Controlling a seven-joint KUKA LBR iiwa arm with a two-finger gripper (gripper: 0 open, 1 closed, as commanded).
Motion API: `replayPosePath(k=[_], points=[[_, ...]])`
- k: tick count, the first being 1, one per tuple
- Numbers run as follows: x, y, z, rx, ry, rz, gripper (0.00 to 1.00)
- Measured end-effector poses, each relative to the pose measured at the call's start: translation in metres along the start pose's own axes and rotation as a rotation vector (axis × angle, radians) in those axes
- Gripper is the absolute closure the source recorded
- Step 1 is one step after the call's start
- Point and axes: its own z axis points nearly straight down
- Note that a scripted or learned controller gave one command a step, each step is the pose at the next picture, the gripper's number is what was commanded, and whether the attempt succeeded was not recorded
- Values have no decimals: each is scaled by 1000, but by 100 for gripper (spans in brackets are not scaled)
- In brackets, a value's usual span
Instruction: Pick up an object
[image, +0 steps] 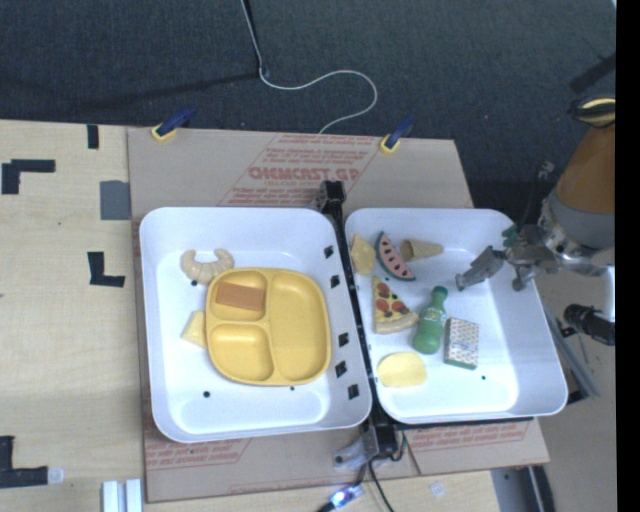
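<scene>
The right bin (530, 385) holds several toy foods: a watermelon slice (396, 258), a cone-shaped piece (427, 249), a pizza slice (391, 305), a green bottle (431, 321), a small patterned box (461, 342) and a pale yellow round piece (402, 369). My gripper (493, 280) hangs over the upper right part of this bin, right of the bottle and above the box. It is open, with nothing between its fingers.
The left bin (165, 240) holds a yellow divided plate (285, 335) with a brown toast piece (240, 295) on it, a croissant (205, 263) and a yellow wedge (193, 328). A black divider (345, 300) separates the bins. A small yellow piece (361, 255) lies by it.
</scene>
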Motion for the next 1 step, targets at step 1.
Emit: replayPosePath(k=[1], points=[[0,3,-8,-13,-3,-3,0]])
